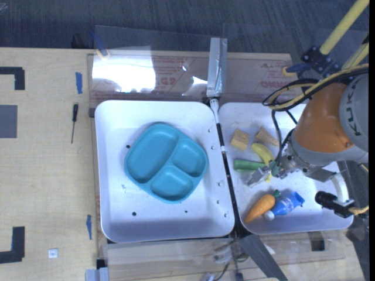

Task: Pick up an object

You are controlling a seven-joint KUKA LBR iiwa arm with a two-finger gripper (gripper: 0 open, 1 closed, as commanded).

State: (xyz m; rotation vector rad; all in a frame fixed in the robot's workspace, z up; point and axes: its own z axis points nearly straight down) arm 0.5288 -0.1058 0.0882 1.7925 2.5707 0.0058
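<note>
The gripper [275,170] is low in the right bin [328,220], right of frame centre, at the green toy [249,164]; whether it is clamped cannot be told. The reach step seems underway; next calls for closing, then lifting.

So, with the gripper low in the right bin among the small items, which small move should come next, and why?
Probably a short descent onto the green piece, then closing. The gripper sits at that piece's right end, beside the yellow piece, and no item is visibly between its fingers. The carrot and the blue bottle lie nearer the front wall, farther from the tips.
</note>
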